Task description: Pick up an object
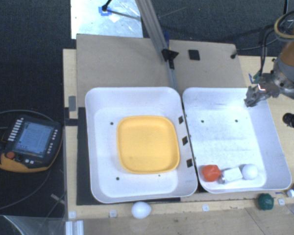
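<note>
Claw (251, 100) over right bin's (264, 131) far right rim, grip state unclear, orange object (209, 172), white ball (249, 171) near front, yellow plate (148, 144) in left bin (100, 131)

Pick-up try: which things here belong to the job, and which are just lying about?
Job:
- hand, above the right bin's far corner
- orange-red object, white block and white ball in that bin

Lying about:
- yellow plate in the left bin
- white egg and green ball on the bench
- teach pendant
</note>
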`<state>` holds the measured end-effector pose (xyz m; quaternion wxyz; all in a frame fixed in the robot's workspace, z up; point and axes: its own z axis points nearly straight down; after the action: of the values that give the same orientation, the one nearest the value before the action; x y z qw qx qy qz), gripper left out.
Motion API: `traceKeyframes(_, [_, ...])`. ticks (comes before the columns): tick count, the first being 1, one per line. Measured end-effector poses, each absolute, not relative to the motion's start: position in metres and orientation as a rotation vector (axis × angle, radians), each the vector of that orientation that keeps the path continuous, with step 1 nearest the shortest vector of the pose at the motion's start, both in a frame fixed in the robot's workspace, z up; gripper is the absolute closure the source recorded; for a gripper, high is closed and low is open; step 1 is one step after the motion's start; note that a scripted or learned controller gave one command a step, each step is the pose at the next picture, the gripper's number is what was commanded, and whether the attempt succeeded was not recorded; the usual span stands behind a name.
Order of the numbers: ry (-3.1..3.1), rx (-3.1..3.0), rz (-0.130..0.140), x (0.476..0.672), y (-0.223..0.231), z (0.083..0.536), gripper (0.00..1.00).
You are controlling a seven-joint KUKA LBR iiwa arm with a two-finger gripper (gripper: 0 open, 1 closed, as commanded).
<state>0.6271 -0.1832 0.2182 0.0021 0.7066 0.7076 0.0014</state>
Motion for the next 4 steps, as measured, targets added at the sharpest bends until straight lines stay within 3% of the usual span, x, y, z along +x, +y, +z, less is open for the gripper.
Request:
traceKeyframes(1, [2.221, 2.219, 0.003, 0.628, -0.183, 0.245, 1.00])
traceKeyframes(4, [2.228, 2.216, 0.003, 0.635, -0.020, 0.242, 1.00])
